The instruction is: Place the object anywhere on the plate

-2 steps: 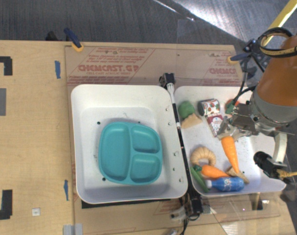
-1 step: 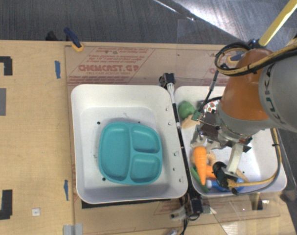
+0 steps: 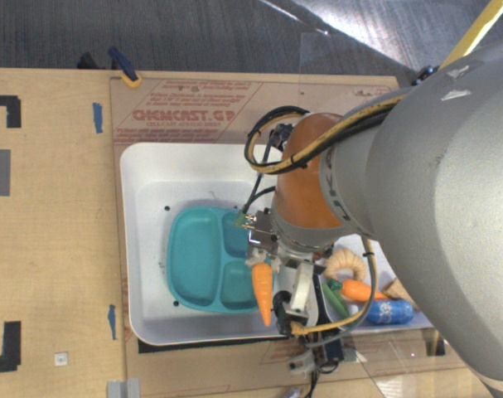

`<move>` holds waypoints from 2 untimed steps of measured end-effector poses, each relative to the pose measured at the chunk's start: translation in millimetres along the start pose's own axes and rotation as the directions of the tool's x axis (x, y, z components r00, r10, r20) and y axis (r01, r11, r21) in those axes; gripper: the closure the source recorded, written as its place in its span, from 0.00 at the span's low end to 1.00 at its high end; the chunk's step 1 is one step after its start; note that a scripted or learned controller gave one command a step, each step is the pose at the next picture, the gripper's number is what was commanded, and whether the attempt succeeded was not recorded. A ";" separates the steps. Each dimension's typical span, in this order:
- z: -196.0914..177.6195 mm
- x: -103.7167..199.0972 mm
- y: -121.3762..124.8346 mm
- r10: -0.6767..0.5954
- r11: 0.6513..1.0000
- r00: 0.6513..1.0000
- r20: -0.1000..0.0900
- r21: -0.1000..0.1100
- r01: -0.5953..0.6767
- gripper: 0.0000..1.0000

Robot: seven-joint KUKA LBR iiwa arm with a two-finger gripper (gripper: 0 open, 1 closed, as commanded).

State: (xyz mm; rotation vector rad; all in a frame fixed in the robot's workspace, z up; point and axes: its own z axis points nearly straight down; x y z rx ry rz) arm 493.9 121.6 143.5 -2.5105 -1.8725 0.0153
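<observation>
Nearest you, at the lower edge of the camera view, the jaws (image 3: 278,301) hang over the seam between the two white bins, with dark cables looping under them. You can see an orange carrot (image 3: 262,290) standing almost upright right against the left side of the jaws, its tip pointing down toward the near wall of the left bin (image 3: 143,247); it looks pinched there, but you cannot tell for certain how wide the jaws stand or whether they truly grip it, since the wrist covers much of them. The carrot sits at the right edge of the teal plate (image 3: 203,259), over its near right compartment. That plate is a divided tray lying flat on the left bin floor, its large compartment to the left and two smaller ones to the right. Just right of the jaws, in the right bin (image 3: 382,259), you find a second small carrot (image 3: 356,290), a green piece (image 3: 335,298) beside it, a blue item (image 3: 389,311) at the near wall and a pale curled thing (image 3: 347,263) behind them. Further back, the orange band (image 3: 305,181) and the grey arm (image 3: 433,197) cover most of the right bin. Beyond the bins, the brown desk (image 3: 52,222) carries blue tape marks and a blue clamp (image 3: 123,66) at its far edge.
</observation>
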 end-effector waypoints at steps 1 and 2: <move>-97.5 83.7 12.8 -0.119 0.993 0.993 -0.004 -0.015 0.119 1.00; -94.6 80.9 12.7 -0.116 0.993 0.993 0.002 -0.010 0.116 0.00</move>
